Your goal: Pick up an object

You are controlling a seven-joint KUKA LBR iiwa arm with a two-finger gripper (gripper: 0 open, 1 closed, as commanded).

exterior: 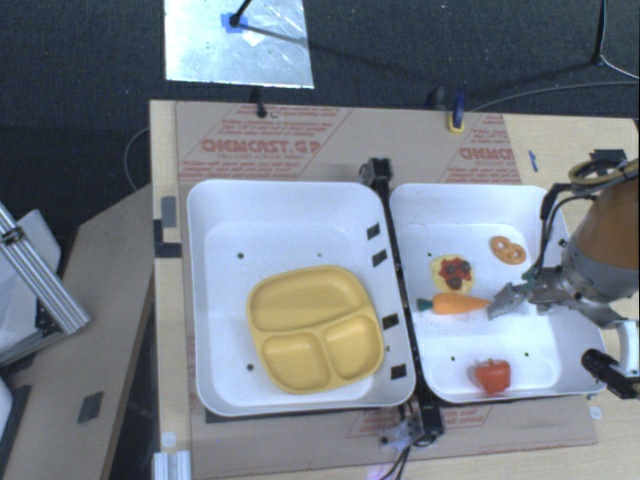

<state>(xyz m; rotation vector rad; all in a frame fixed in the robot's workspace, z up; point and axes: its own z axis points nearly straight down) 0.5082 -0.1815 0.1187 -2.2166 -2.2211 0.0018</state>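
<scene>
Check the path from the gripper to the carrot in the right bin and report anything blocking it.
Nothing visible blocks it. The gripper sits right at the carrot's orange end, with only bare floor of the right bin around them. The pizza piece lies just behind the carrot, the pretzel farther back, the red pepper nearer the front.

Single fixed camera, mounted above the brown cardboard-topped bench (300, 138), looking down at a slant. Both shallow white plastic bins are in frame: left bin (225, 268), right bin (530, 208). Moderate distance; dark carpet floor (80, 58) at far side.
</scene>
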